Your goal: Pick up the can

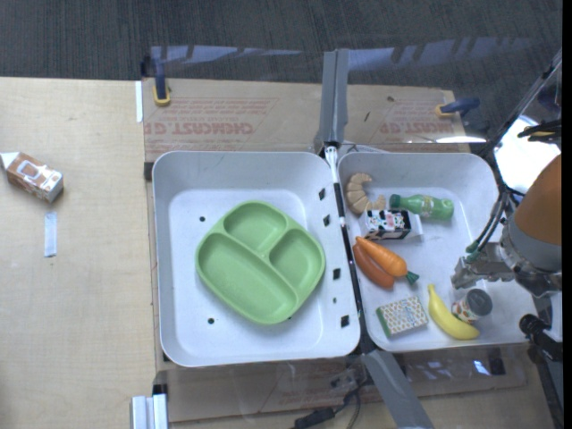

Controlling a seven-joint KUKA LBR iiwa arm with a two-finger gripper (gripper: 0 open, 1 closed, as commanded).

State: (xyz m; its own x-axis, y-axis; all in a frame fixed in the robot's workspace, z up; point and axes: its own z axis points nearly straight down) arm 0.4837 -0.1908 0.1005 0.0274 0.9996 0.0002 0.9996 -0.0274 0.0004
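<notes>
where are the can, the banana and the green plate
can (pixel 476 304), camera view, on its round grey top
banana (pixel 447 316), camera view, mid-curve of the peel
green plate (pixel 260 262), camera view, on a divider ridge

A green plate with three compartments lies in the left bin. In the right bin are a croissant, a green bottle on its side, a black-and-white carton, a carrot, a banana and a sponge. A small box sits on the bench, far left.
</notes>
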